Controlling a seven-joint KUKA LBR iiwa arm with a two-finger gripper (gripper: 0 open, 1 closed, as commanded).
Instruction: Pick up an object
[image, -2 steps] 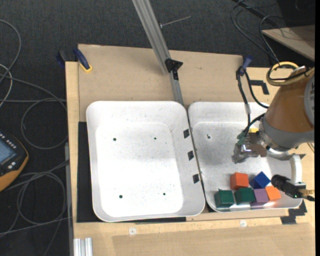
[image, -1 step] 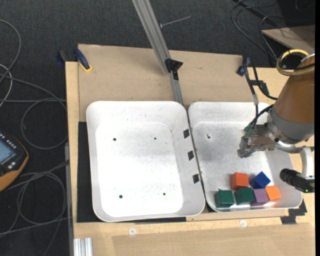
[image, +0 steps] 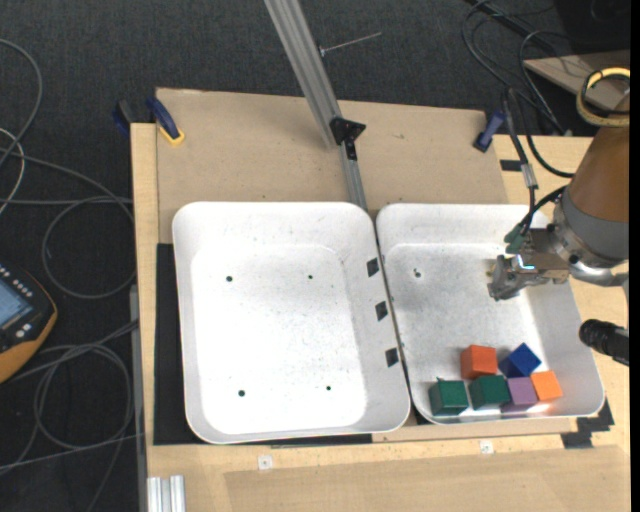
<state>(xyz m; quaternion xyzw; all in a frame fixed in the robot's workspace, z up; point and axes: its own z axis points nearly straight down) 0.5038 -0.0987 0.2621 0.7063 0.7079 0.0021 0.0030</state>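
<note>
Small rigid orange cube (image: 480, 359): presumably light, smooth-faced. Grip opposite flat sides; neighbouring blocks crowd access. Claw (image: 505, 280) state: cannot tell.

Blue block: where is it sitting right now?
The blue block sits in the right bin, near its front right corner, between two orange blocks.

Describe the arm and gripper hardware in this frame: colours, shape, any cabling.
The arm enters from the right: a rounded grey body with an orange-brown band above the wrist. The gripper is a small metallic grey unit with a green spot on top. A black cable runs past the arm from behind.
</note>
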